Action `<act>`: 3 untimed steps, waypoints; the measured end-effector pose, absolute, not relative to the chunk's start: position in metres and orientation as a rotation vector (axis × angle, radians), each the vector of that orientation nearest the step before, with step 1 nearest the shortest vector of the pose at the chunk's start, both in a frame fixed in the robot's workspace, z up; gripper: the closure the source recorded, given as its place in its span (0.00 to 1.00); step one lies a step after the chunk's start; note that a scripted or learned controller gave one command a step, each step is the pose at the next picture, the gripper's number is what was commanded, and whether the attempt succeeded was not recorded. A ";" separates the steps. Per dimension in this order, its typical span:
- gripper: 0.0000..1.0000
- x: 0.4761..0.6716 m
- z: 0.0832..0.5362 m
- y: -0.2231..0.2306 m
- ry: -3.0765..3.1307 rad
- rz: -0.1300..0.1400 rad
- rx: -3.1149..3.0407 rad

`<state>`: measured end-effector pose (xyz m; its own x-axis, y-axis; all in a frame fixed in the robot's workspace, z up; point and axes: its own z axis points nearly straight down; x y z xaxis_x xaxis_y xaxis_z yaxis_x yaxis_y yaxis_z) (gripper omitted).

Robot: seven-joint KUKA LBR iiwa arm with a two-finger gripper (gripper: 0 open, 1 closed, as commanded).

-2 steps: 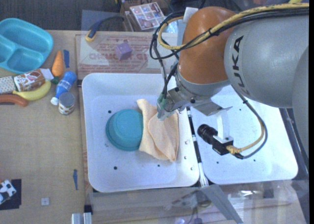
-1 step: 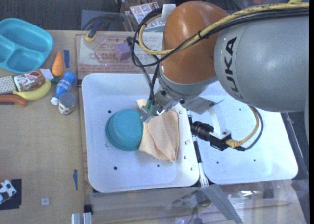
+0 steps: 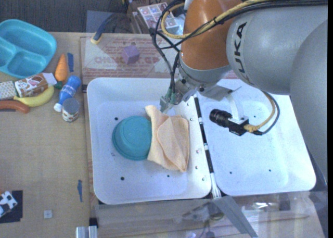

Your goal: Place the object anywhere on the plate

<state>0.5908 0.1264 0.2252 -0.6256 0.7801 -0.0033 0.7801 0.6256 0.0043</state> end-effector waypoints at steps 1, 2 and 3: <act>0.00 0.591 0.225 0.127 2.828 0.004 1.357; 1.00 0.592 0.236 0.126 2.823 0.009 1.356; 0.00 0.592 0.236 0.126 2.823 0.008 1.356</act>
